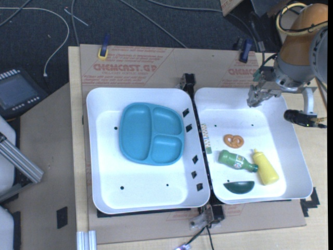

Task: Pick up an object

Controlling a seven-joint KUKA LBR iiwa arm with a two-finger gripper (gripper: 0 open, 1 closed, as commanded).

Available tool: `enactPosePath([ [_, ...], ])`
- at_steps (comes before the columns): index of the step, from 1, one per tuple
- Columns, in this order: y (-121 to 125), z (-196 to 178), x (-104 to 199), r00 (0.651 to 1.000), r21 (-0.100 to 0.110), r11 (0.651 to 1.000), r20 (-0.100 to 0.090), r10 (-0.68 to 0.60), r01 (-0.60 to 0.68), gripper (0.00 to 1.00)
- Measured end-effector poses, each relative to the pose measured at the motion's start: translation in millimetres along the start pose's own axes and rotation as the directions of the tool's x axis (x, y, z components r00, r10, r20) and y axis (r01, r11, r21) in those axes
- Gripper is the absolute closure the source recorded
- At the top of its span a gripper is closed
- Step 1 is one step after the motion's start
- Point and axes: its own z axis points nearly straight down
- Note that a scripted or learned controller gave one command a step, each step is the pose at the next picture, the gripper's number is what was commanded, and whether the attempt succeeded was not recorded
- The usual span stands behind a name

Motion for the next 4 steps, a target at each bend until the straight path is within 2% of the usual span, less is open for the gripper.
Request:
enactPosePath([
  [1, 3, -45, 1, 1.0, -0.005, 1.0, 0.001, 0.002, -0.002, 1.0],
  [2, 4, -54, 1, 1.0, -0.001, 1.0, 0.0, 0.002, -0.002, 1.0],
  [4, -22, -53, 115, 1.0, 0.006, 1.0, -0.003, -0.002, 0.002, 1.0],
])
